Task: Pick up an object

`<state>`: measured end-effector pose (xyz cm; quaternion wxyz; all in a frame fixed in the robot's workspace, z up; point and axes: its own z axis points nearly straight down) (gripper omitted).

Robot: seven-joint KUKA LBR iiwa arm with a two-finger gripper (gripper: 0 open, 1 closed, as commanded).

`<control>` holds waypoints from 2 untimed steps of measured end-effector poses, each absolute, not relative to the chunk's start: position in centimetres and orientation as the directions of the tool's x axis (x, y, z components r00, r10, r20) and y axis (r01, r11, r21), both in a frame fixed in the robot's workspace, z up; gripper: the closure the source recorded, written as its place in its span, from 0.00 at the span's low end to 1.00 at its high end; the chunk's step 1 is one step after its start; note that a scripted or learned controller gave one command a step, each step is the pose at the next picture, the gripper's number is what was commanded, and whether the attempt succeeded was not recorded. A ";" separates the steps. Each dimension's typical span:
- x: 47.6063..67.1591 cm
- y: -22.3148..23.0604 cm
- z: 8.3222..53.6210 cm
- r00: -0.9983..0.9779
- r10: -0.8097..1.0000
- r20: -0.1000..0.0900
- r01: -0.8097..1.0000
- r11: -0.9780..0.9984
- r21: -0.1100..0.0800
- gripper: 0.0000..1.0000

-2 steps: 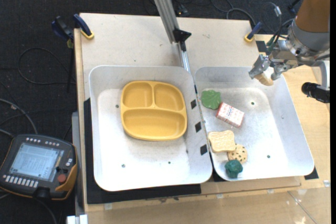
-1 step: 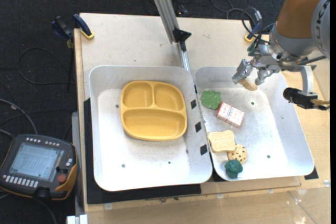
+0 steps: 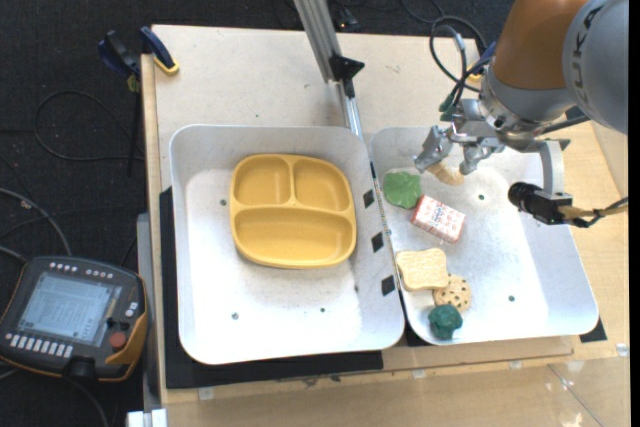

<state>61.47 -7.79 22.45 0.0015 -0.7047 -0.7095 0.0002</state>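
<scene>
Small tan object (image 3: 449,175) beneath the spread, empty pincer (image 3: 452,158), right bin (image 3: 540,285).

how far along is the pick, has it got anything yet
Done: the arm has reached over the right bin, and the gripper sits low at its far end, just above a small tan item. In hand: nothing visibly between the fingers. Left: grasp and lift. The green piece, red-and-white box, toast slice, cookie and dark green piece all lie in the bin.
</scene>
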 end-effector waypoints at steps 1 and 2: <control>59.5 -3.0 21.6 -0.007 1.000 0.002 1.000 0.007 -0.003 1.00; 58.0 2.8 22.0 -0.009 1.000 0.003 1.000 0.009 -0.001 1.00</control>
